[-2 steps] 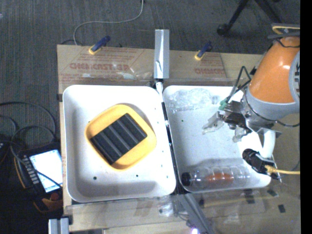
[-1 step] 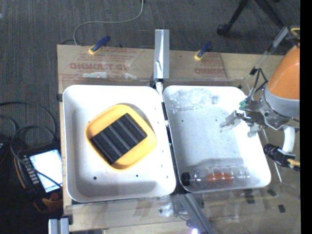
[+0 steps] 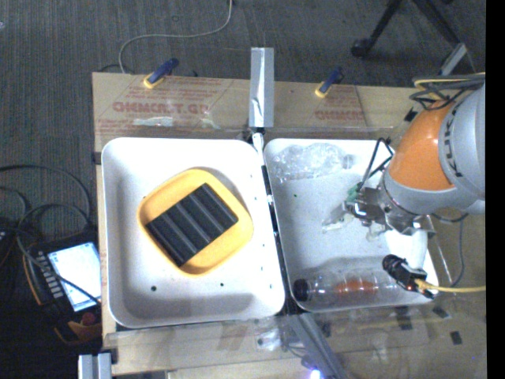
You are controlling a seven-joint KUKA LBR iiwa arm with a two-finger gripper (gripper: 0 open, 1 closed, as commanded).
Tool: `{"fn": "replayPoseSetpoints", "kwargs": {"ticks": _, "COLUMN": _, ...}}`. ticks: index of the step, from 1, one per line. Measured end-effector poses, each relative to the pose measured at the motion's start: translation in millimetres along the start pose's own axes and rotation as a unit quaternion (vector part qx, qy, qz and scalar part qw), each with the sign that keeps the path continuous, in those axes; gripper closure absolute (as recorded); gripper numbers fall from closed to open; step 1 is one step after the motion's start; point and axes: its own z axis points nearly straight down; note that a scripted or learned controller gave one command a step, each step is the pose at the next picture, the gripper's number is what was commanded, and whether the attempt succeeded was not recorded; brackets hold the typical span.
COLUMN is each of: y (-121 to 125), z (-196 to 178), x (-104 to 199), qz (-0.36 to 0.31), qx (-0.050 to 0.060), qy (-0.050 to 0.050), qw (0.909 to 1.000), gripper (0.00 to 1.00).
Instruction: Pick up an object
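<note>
My gripper [image 3: 361, 205] hangs low over the middle of the right bin [image 3: 308, 243], below the orange band of the arm. A small clear, crumpled plastic piece [image 3: 338, 218] lies just left of it, close to or touching it. Along the bin's front wall lies a clear plastic bottle [image 3: 355, 286] with a dark cap and reddish contents. A crinkled clear wrapper [image 3: 314, 159] rests in the far corner of the same bin. In the left bin [image 3: 126, 275] sits a yellow block with a black ribbed top [image 3: 196, 219].
A metal post [image 3: 261, 85] rises behind the seam between the bins. Two blue-and-yellow clamps [image 3: 160, 72] [image 3: 329, 80] hold the cardboard at the back. The arm's bulk [image 3: 442, 164] and a yellow cable [image 3: 454, 289] cover the right bin's right side.
</note>
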Motion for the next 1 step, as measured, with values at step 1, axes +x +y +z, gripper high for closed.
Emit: {"fn": "replayPoseSetpoints", "kwargs": {"ticks": 1, "y": 65.3, "z": -32.9, "x": -29.4, "qz": 0.105, "qx": -0.002, "qy": -0.002, "qw": 0.9944, "gripper": 0.0}}
